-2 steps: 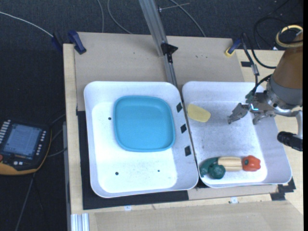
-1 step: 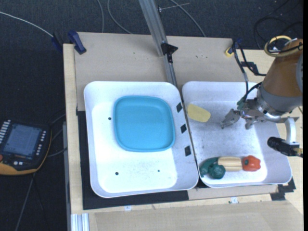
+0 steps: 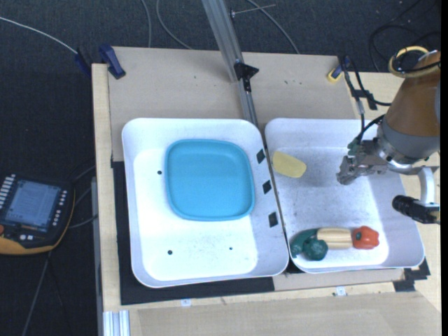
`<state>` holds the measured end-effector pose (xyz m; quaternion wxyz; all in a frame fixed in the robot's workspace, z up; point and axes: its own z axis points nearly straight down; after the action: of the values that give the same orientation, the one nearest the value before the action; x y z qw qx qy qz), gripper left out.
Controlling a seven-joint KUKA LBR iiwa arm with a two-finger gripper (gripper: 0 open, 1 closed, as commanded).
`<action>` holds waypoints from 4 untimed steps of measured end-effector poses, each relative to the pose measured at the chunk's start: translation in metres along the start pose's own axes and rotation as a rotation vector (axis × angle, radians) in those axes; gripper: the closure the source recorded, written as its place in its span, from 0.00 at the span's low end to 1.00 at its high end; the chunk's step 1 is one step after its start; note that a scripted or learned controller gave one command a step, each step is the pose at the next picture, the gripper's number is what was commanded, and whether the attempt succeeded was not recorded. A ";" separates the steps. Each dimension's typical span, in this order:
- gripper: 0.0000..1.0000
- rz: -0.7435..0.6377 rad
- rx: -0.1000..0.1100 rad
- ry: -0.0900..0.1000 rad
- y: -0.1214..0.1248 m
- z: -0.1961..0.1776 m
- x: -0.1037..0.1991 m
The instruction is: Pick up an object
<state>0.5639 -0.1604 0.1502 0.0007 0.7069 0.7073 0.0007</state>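
In the right bin (image 3: 329, 201) a pale yellow piece (image 3: 289, 164) lies near the back left corner. Along the bin's front wall lie a dark green object (image 3: 309, 246), a beige stick-shaped object (image 3: 336, 238) and a red object (image 3: 365, 238), side by side. My gripper (image 3: 349, 173) hangs over the right half of this bin, to the right of the yellow piece and above the front row. Nothing shows between its fingertips.
The left bin (image 3: 140, 208) holds a light blue square plate (image 3: 210, 179). A metal pole (image 3: 231, 47) slants down to the divide between the bins. Black clips sit on that divide. A teach pendant (image 3: 31, 212) lies on the floor at left.
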 end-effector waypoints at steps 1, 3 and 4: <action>1.00 -0.001 -0.003 -0.001 -0.002 -0.056 0.010; 1.00 -0.004 0.002 0.001 0.013 -0.099 0.056; 1.00 -0.003 0.001 0.001 0.015 -0.098 0.099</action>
<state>0.5787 -0.0616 0.2482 0.0000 0.7058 0.7085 0.0005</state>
